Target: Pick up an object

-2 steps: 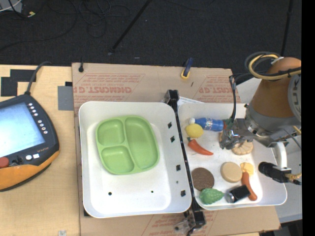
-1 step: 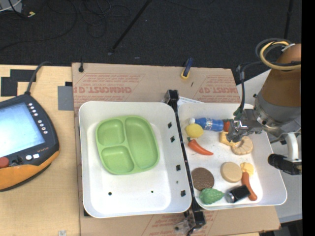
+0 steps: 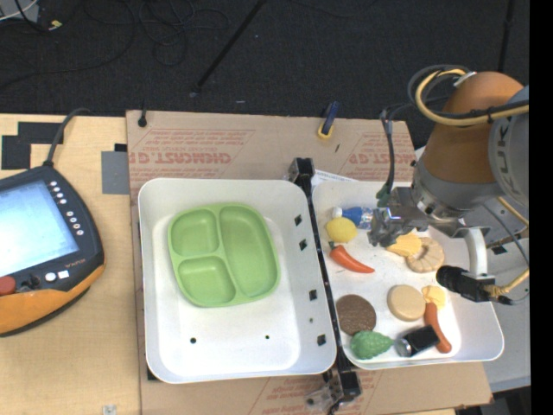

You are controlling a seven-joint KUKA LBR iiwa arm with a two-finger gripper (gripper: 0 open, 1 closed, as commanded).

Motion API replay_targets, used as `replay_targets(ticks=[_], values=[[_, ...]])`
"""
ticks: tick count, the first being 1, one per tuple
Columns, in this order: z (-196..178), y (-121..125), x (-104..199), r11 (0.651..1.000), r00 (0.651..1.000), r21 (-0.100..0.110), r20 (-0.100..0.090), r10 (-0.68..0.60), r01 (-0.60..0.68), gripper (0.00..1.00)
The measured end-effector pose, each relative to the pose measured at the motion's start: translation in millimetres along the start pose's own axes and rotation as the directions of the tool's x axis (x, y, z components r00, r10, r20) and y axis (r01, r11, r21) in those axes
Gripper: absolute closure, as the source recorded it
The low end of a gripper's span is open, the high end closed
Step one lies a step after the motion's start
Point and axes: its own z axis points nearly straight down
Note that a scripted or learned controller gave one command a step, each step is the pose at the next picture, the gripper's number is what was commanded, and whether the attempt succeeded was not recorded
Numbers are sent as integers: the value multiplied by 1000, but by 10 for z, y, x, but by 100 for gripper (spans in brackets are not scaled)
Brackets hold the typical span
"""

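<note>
Over the right bin [image 3: 492, 340] my gripper [image 3: 386, 226] hangs low next to the lemon [image 3: 340, 229] and cheese [image 3: 404, 246], can't tell whether it's clenched or released tbh. Chili [image 3: 352, 260] lies just below, cookie [image 3: 355, 312] nearer the front. Green tray [image 3: 223, 255] fills the left bin [image 3: 164, 335].
</note>
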Motion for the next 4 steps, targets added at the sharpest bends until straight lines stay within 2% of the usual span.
replay_targets(ticks=[2, 3, 4], values=[[101, 230, 935, 1000, 1000, 0, 0, 0, 0, 100], [-42, 224, 1381, 1000, 1000, 0, 0, 0, 0, 100], [-12, 321, 1738, 1000, 1000, 0, 1, 0, 0, 100]])
